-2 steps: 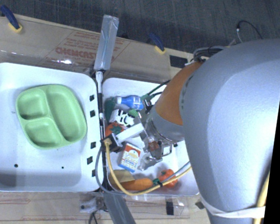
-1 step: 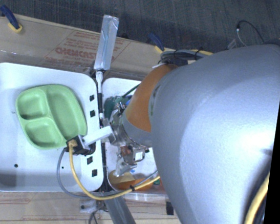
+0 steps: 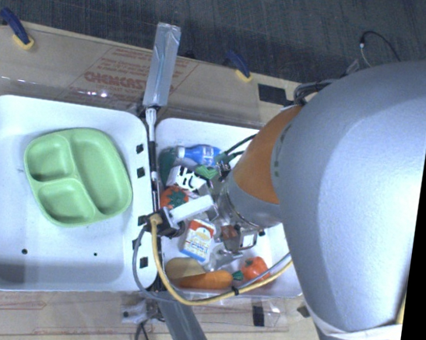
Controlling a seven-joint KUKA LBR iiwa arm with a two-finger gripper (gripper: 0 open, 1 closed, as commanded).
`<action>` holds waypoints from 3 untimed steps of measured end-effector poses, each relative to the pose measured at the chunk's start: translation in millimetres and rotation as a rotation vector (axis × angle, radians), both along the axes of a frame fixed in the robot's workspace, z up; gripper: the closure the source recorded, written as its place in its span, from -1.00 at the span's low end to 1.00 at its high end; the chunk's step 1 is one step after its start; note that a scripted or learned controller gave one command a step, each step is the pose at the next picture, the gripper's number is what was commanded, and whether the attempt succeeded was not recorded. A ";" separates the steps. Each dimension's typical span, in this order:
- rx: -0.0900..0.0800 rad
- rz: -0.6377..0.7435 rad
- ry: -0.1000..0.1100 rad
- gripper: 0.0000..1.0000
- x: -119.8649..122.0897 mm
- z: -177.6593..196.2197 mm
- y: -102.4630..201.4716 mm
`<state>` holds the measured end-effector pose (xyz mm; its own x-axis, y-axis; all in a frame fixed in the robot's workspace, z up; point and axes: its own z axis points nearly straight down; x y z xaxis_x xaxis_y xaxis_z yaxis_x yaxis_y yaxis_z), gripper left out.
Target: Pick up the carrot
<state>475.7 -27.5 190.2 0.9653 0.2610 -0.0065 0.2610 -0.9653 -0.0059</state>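
I look down on two shallow white bins side by side. The left bin [image 3: 0,175] holds a pale green divided plate [image 3: 78,176] with three compartments, lying a little tilted across the bin's middle.

The right bin [image 3: 173,132] is crowded, and the large grey arm [image 3: 351,193] with its orange band [image 3: 257,164] covers much of it from the right. The carrot [image 3: 205,280] lies near the bin's front edge: a long, smooth orange piece, roughly horizontal, tapering toward the left. Just beside its left end sits a tan rounded item [image 3: 181,267], and to its right a small red-orange tomato-like piece [image 3: 255,268] with a green top. A blue bottle [image 3: 198,155] lies toward the back, and a small carton [image 3: 198,240] sits just above the carrot.

The gripper [image 3: 229,234] hangs below the orange band, over the clutter near the carton; I cannot tell its state.
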 end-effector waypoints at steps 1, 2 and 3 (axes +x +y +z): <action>0.002 -0.002 0.001 -1.00 -0.7 -12.3 -68.3; -0.004 -0.050 -0.036 -1.00 11.0 -80.4 -71.0; -0.006 -0.051 -0.043 -1.00 12.9 -87.6 -68.1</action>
